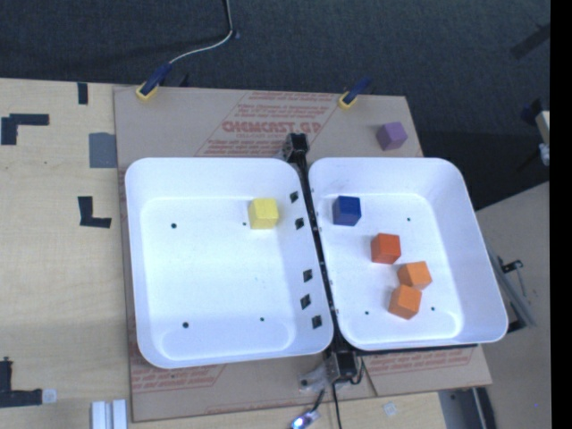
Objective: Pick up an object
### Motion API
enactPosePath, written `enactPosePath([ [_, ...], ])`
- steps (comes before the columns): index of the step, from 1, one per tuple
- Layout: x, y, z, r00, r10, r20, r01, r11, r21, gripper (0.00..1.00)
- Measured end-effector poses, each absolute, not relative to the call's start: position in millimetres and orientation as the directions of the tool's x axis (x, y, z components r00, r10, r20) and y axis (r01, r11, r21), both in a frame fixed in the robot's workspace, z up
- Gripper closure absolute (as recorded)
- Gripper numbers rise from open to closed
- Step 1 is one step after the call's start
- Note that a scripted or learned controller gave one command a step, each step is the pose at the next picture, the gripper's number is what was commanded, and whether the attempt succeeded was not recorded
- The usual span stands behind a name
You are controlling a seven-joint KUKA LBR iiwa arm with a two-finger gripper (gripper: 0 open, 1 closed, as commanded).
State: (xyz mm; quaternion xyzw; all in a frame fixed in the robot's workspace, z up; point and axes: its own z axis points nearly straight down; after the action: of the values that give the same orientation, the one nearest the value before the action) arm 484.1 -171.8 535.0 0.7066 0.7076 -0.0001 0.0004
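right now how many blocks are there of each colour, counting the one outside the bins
orange blocks: 3
yellow block: 1
blue block: 1
purple block: 1, on the board outside the bins
total: 6

Two white bins, a left bin (161,266) and a right bin (456,266), are set on brown cardboard (268,123) printed with red lettering. A yellow cube (264,213) is seen at one o'clock in the left bin. In the right bin, a blue cube (347,210) is seen at eleven o'clock, and three orange cubes (385,248) (414,274) (405,302) near its centre. A purple cube (391,135) lies on the cardboard.
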Motion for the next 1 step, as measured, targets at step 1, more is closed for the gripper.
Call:
enactPosePath([
  [1, 484.1, -159.6, 535.0, -0.001, 1.0, -0.001, 1.0, 0.001, 0.0, 1.0],
])
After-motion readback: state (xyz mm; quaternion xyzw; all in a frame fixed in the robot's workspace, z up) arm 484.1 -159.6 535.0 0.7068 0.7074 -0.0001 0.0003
